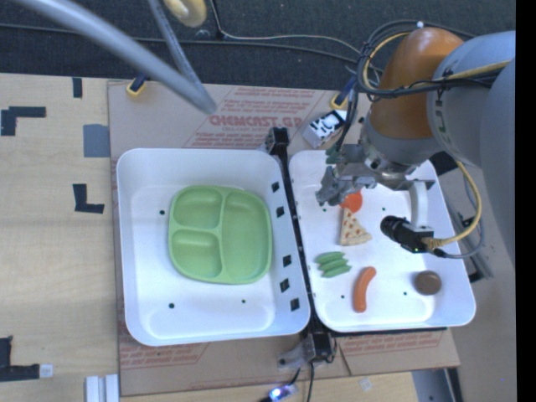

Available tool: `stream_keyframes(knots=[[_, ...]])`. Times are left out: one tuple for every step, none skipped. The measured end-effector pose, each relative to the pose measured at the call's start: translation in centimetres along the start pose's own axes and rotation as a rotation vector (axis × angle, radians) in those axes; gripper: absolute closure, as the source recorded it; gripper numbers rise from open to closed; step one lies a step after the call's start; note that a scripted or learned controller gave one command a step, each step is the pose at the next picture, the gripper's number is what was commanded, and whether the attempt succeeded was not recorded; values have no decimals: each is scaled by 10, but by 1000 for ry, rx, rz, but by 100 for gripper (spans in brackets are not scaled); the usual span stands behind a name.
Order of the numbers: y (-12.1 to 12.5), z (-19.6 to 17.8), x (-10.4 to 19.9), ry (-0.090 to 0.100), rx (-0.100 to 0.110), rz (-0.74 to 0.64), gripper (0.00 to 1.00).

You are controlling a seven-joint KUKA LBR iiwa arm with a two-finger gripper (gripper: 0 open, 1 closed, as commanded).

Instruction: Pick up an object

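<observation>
tool (337, 187) — grip state can't tell | pizza slice (353, 227) — just below, right bin (452, 312)

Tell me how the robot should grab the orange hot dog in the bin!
The toy hot dog lies flat in the right bin, long and thin, tilted slightly from upright in the view. Probably best to come straight down from above and pinch its middle across the narrow width. The space on both long sides looks free; the green pea pods sit to its left, apart from it.
</observation>
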State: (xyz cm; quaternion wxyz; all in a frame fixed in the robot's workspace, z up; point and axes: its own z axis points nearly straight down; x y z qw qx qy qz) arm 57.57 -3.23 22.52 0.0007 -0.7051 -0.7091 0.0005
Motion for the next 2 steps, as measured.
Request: stream_keyframes(knots=[[28,3,42,1,-1,0,100],[52,-5,96,1,-2,-1,100]])
